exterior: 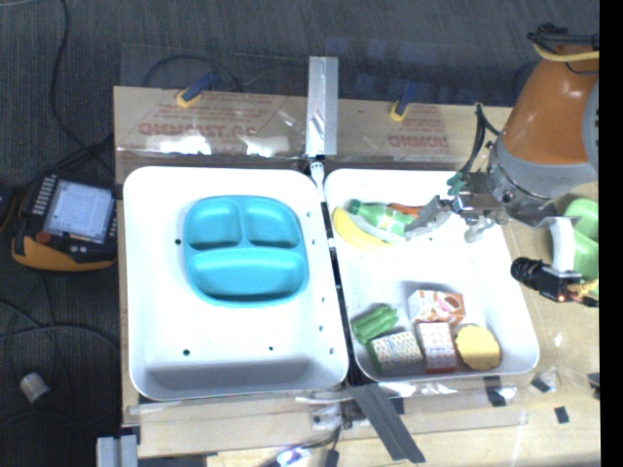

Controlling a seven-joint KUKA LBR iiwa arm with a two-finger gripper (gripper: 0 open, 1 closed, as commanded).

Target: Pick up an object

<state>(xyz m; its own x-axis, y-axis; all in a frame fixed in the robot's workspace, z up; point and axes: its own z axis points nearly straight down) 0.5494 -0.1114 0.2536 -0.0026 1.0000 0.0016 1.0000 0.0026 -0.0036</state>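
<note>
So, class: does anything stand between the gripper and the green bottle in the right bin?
Nothing visible does. The gripper hangs right beside the green bottle, at its right end. The banana lies on the bottle's far side, against the bin's left wall.

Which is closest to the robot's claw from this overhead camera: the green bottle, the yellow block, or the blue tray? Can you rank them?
Measured from the gripper:
1. Green bottle, just left of it, at the right bin's top.
2. Yellow block, in the right bin's lower right corner.
3. Blue tray, in the left bin.

Arm [555, 95] cut off at right edge.
</note>
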